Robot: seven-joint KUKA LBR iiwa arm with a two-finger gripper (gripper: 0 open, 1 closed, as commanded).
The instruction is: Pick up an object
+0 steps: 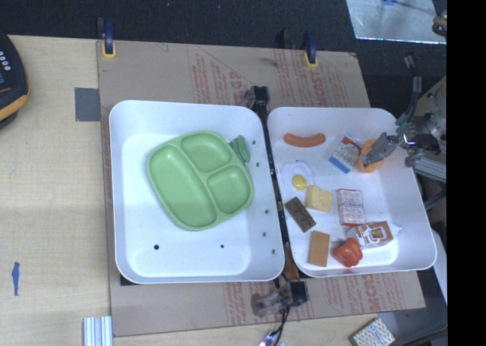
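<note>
Toy foods lie scattered in the right bin (425,215): a sausage (304,139) at the far end, a fried egg (298,178), a cheese wedge (319,199), a chocolate bar (299,214) and a tomato (348,253). At the right rim the gripper (380,152) reaches in over an orange piece (368,161); whether it grips it I cannot tell. A green divided plate (199,179) sits in the left bin (129,246).

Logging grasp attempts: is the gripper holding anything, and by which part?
Cannot be told: the grey gripper sits over a small orange object in the right white bin.
</note>
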